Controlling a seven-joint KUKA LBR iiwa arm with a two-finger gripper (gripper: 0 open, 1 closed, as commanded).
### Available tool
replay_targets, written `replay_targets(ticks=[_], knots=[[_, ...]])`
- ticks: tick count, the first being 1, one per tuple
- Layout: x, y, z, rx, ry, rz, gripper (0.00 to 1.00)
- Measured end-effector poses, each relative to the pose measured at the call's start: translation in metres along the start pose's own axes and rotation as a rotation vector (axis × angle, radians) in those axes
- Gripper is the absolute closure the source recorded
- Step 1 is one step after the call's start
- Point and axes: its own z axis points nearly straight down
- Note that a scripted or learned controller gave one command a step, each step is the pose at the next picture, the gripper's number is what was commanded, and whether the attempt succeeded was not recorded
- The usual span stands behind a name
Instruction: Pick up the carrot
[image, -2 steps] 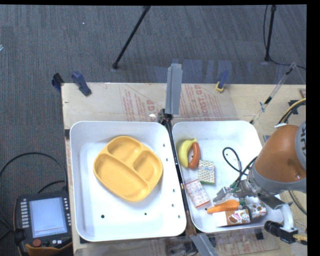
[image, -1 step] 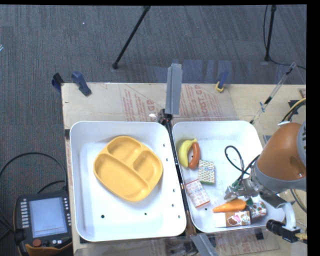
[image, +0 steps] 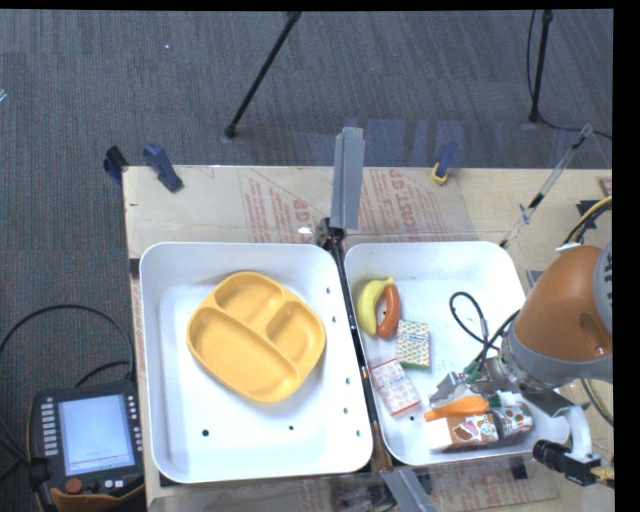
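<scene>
The arm was down low over the right bin (image: 500, 262), reaching in from the right, its orange band (image: 562, 305) hanging above the near right corner. The gripper (image: 470, 385) sat right at the carrot (image: 457, 407), which lay flat near the bin's front edge, tip pointing left, touching a printed packet (image: 487, 427) just in front of it. Whether the fingers were spread or closed on anything could not be told; the metal parts blurred together there and the wrist covered much of them. The approach made sense: the carrot lay crowded, with a small carton (image: 394, 386) just to its left and the packet against it, so coming from above left room. A banana (image: 372, 302) and a sausage (image: 388, 311) lay together further back, a patterned sachet (image: 412, 345) between. The left bin (image: 160, 300) held a yellow divided plate (image: 257, 335), well apart from the action.
</scene>
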Motion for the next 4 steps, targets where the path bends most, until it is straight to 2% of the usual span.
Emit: replay_targets(ticks=[1, 2, 3, 4], knots=[[-0.0005, 0.0007, -0.0087, 0.0, 0.001, 0.004, 1.0], [-0.0005, 0.0003, -0.0083, 0.001, 0.001, 0.004, 0.0], [-0.0005, 0.0, -0.0161, 0.005, 0.004, 0.008, 1.0], [-0.0006, -0.0003, -0.0159, 0.005, 0.004, 0.008, 0.0]])
